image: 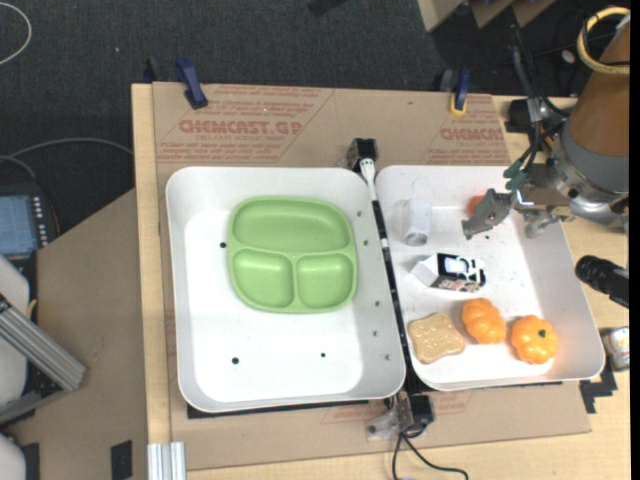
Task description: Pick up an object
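The gripper (pixel 490 211) hung over the upper right part of the right shallow white plastic bin (pixel 560 278), reaching in from the right on the grey arm with its orange band (pixel 605 108). Whether its jaws stood wide or narrow could not be told from this slanted view, and nothing could be seen held between them.

Left of the jaws and a little lower lay a small translucent grey cup-like piece (pixel 415 220), near the bin's left wall and apart from the gripper. Below the jaws, slightly to the left, sat a small white and black printed packet (pixel 452 272), well clear of the gripper tip. Farther below still, along the bin's near edge, three things lay in a row: a tan slice of toy bread (pixel 436 337) at the left, a small orange pumpkin-shaped toy (pixel 483 321) just beside it, and a second orange pumpkin-shaped toy (pixel 533 339) at the right, near the first but not touching it. All of these rested on the bin floor.

Far to the left of the jaws, across the black divider between the bins, the left shallow white plastic bin (pixel 200 298) bore a light green three-compartment plastic plate (pixel 292 253), lying flat in its upper half. Both bins rested on a brown cardboard-covered bench (pixel 300 118), clamped at its far edge by a blue clip (pixel 190 83).
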Robot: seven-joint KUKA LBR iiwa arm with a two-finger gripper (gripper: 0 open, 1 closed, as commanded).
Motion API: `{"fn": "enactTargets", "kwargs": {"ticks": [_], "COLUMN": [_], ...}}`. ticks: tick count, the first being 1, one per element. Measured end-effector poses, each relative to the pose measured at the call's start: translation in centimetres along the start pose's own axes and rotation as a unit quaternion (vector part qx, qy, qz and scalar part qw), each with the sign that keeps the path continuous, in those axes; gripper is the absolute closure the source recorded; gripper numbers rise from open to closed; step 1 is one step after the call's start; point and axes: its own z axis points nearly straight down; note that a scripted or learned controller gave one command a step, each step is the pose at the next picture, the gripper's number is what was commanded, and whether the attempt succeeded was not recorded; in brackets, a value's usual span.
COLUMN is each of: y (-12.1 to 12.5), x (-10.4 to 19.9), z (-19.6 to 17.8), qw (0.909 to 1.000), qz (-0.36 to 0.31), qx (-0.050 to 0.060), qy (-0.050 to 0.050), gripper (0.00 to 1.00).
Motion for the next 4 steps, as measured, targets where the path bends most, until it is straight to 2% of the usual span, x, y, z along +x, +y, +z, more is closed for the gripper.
{"fn": "enactTargets", "kwargs": {"ticks": [1, 2, 3, 4], "y": [-2.7, -2.1, 2.8, -0.1], "x": [-4.0, -3.8, -1.7, -6.4], "z": [16.2, 14.3, 19.5, 6.0], "qw": [1.0, 1.0, 1.0, 1.0], "qz": [0.003, 0.001, -0.002, 0.002], "qx": [0.009, -0.002, -0.001, -0.007], "qy": [0.001, 0.0, -0.001, -0.003], "gripper": [0.0, 1.0, 1.0, 1.0]}}
